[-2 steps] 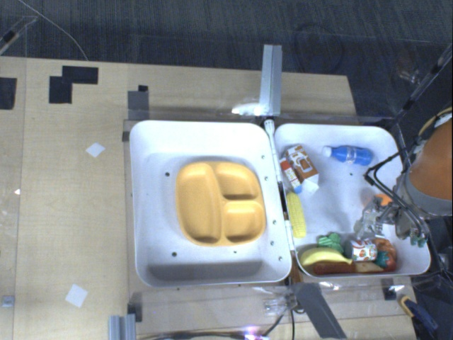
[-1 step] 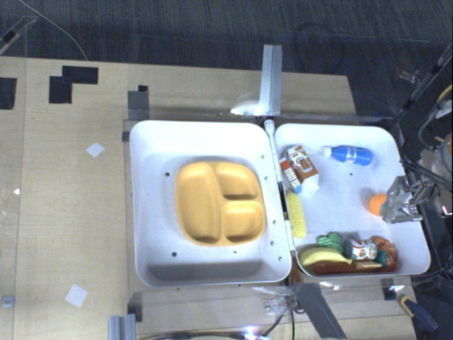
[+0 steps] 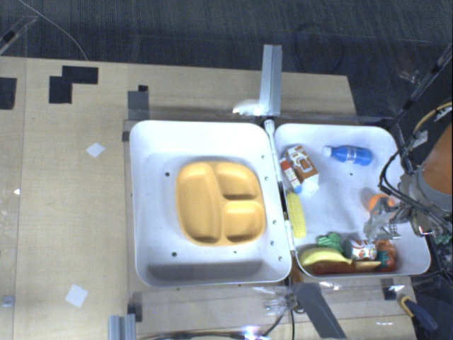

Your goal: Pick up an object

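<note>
My gripper [image 3: 380, 225] hangs low over the right side of the right bin [image 3: 340, 190], reaching in from the right edge. Just above it lies a small orange object [image 3: 376, 202], partly hidden by the gripper. Below it, along the bin's front wall, a pile holds a banana [image 3: 322, 258], a green piece [image 3: 330, 242], a small red-and-white item [image 3: 364, 251] and a red-orange piece [image 3: 384, 259]. A blue bottle [image 3: 350, 154] lies at the back. A brown-and-white carton [image 3: 298, 168] and a yellow corn cob [image 3: 296, 214] lie along the left wall.
The left bin [image 3: 152, 190] holds a yellow divided tray [image 3: 219, 202]. A metal post [image 3: 272, 80] stands behind the seam between the bins. Cables [image 3: 400, 168] hang near the arm at the right. Bare bin floor [image 3: 340, 204] lies in the middle of the right bin.
</note>
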You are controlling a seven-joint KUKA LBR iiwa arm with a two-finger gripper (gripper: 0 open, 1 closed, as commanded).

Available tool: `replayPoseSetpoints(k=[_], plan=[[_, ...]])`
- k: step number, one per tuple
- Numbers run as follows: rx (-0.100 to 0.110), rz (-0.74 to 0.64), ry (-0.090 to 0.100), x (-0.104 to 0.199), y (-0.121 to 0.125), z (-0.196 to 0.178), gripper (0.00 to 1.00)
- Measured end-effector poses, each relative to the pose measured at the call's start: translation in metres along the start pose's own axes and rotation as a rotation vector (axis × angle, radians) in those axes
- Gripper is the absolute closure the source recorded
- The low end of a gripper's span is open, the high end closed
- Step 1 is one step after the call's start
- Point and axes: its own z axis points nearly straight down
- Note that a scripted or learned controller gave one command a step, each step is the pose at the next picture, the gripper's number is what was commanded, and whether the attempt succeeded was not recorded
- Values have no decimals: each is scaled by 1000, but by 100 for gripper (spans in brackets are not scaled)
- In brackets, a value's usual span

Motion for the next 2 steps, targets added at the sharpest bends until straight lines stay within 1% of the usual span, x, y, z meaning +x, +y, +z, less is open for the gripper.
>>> replayPoseSetpoints(k=[1,2], plan=[[1,251,-5,-102,-9,15,0],[1,638,-6,-68,-7,33,0]])
